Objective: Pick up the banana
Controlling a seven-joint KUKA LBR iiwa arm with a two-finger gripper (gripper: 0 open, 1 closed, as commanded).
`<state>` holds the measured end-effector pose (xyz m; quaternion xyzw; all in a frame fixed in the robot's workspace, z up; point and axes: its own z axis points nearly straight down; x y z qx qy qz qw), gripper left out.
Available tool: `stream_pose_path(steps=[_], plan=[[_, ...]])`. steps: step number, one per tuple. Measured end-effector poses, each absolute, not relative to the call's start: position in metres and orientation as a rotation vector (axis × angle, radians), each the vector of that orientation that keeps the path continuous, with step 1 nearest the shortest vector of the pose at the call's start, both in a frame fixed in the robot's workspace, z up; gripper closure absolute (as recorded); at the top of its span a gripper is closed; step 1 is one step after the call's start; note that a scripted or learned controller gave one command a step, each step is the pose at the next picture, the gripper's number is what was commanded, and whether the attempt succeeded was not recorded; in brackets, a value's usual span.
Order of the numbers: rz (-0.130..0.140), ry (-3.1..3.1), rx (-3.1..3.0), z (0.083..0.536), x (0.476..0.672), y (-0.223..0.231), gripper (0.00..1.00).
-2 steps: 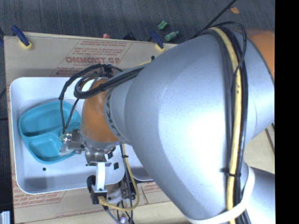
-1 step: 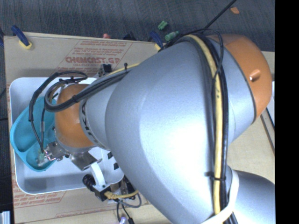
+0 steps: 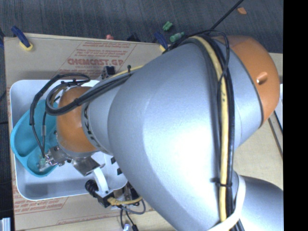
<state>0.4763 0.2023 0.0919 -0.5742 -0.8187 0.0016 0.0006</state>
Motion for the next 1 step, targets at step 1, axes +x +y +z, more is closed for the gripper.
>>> stream_pose_path(steps=[1], plan=[[0.005, -2.886, -1.241, 0.0928, 0.4772, 0.2090, 0.00]])
